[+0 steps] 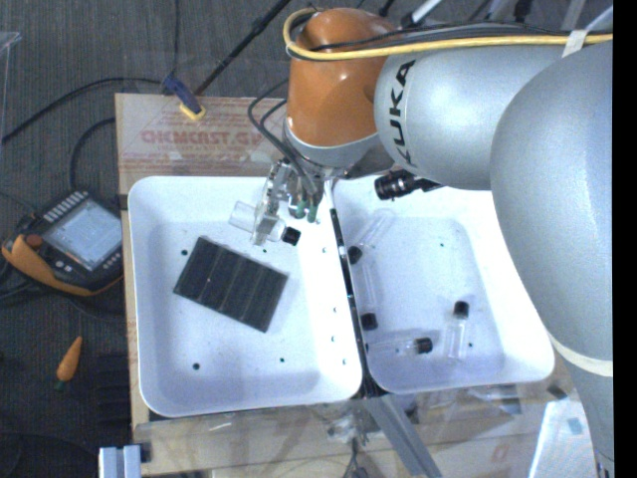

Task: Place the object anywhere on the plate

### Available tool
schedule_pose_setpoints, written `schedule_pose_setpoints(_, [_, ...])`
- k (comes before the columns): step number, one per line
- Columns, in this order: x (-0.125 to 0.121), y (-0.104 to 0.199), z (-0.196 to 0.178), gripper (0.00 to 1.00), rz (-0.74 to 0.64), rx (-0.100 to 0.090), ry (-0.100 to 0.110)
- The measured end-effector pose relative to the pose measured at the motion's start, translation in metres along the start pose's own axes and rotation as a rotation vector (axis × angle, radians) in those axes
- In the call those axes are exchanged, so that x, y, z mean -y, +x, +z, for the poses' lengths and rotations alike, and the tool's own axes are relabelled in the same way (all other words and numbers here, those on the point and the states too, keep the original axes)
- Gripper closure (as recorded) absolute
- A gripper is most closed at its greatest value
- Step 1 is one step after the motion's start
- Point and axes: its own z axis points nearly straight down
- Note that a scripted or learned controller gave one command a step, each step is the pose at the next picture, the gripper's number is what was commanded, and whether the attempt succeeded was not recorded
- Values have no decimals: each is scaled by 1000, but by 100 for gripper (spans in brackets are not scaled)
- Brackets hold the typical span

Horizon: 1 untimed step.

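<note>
The grey arm's two-finger gripper (271,212) hung over the far right part of the left shallow white bin (159,366), gripping a small clear plastic object with a black end (261,217) between its fingers. The dark ribbed rectangular plate (231,284) lay tilted just beneath and nearer the bin's middle, with bare floor toward the near and left edges. Clear plastic vials with black caps (438,343) lay in the right white bin (518,366).
</note>
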Motion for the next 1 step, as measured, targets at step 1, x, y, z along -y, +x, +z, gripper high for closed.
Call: schedule_pose_setpoints(1, [-37,12,14,100,-660,0,-2])
